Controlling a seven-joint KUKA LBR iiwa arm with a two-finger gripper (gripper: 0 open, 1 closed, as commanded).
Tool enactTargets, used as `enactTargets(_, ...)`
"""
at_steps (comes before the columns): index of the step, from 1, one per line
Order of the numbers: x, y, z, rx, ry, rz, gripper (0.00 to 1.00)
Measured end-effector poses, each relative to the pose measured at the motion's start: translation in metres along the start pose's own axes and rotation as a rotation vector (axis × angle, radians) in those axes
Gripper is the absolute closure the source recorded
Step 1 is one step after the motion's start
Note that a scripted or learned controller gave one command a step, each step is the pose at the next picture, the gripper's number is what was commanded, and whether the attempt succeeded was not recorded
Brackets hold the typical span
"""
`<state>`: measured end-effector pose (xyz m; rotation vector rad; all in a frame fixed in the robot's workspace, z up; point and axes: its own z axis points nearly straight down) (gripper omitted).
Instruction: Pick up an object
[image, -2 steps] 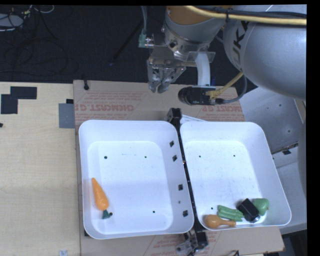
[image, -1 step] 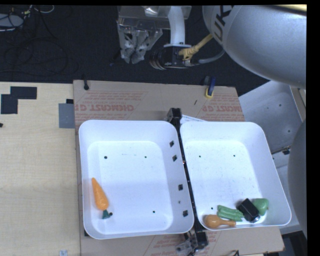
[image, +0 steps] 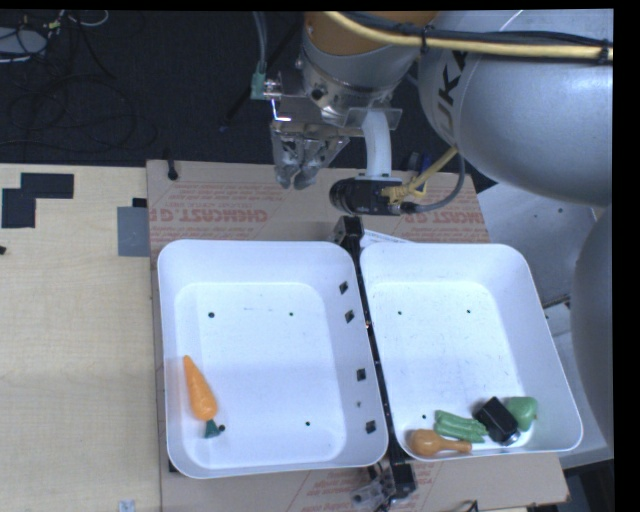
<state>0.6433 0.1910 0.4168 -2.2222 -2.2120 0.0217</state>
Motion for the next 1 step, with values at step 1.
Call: enactTargets(1, -0.0727, 0.001, 0.0217, -0.007, 0.002, 0.001, 1.0)
